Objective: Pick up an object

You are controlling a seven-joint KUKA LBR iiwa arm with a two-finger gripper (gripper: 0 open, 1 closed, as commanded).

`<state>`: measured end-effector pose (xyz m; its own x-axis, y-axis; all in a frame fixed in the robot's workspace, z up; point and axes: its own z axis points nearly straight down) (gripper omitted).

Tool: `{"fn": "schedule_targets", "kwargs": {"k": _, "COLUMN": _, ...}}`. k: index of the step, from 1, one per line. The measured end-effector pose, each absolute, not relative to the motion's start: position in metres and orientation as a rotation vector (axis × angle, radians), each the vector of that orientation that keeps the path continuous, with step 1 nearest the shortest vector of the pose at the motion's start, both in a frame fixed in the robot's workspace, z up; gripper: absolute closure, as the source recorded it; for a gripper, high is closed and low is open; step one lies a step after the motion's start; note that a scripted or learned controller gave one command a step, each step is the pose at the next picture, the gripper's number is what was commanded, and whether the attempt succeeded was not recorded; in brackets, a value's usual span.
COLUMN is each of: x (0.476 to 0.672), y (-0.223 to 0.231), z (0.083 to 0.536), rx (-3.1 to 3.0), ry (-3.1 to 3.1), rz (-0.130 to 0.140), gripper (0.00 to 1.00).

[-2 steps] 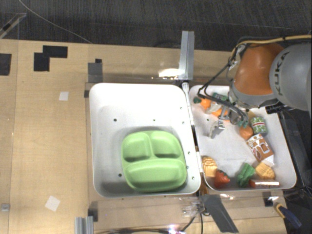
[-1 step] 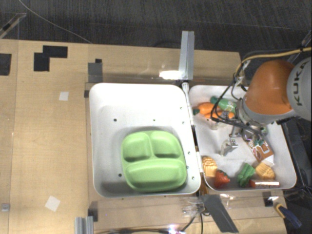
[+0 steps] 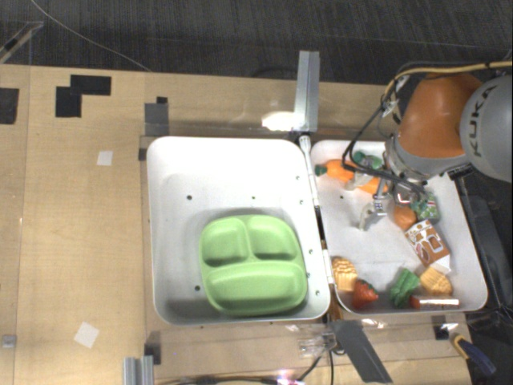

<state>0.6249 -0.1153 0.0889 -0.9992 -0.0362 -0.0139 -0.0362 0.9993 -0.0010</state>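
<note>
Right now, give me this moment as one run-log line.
arm: over right white bin | two-finger gripper: low among small toy foods, nothing seen held | left white bin: green divided tray

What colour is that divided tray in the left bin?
Light green; the divided tray shows plainly in the camera view.
</note>
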Motion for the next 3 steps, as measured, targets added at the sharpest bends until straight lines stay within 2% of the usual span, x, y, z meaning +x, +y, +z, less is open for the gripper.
{"fn": "schedule_targets", "kwargs": {"k": 1, "x": 0.648, "y": -0.096, "z": 0.09, "rx": -0.126, "ry": 3.151, "rz": -0.007, "gripper": 0.0}}
{"fn": "schedule_targets", "kwargs": {"k": 2, "x": 0.656, "y": -0.093, "z": 0.105, "rx": -0.128, "ry": 3.116, "rz": -0.008, "gripper": 1.0}}
{"fn": "schedule_targets", "kwargs": {"k": 3, "x": 0.666, "y": -0.066, "z": 0.276, "rx": 0.096, "ry": 3.115, "rz": 0.0, "gripper": 1.0}}
